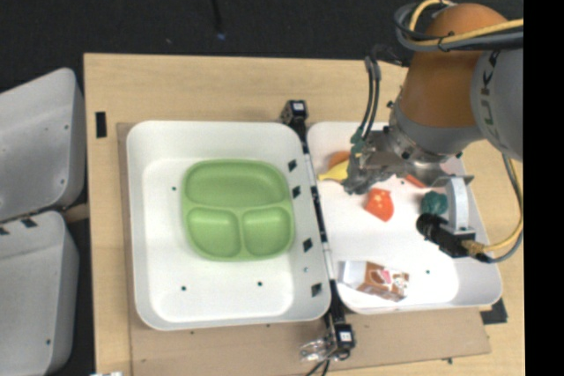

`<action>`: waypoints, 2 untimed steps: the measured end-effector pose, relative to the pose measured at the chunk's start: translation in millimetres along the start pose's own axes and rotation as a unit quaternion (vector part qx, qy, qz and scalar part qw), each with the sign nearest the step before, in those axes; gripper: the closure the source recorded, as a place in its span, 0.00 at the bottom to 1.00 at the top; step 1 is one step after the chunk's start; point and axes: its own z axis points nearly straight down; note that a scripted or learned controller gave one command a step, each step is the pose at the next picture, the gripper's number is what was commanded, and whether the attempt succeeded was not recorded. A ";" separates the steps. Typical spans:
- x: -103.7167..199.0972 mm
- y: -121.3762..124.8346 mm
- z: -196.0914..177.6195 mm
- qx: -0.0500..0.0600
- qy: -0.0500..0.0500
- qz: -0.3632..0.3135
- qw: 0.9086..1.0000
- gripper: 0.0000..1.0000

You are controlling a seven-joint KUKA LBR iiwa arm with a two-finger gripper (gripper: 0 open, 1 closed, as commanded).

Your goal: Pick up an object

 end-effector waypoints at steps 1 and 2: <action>40.4 15.0 11.8 0.000 -0.001 0.001 1.000 1.00; 94.8 30.1 7.5 0.000 0.000 0.000 1.000 1.00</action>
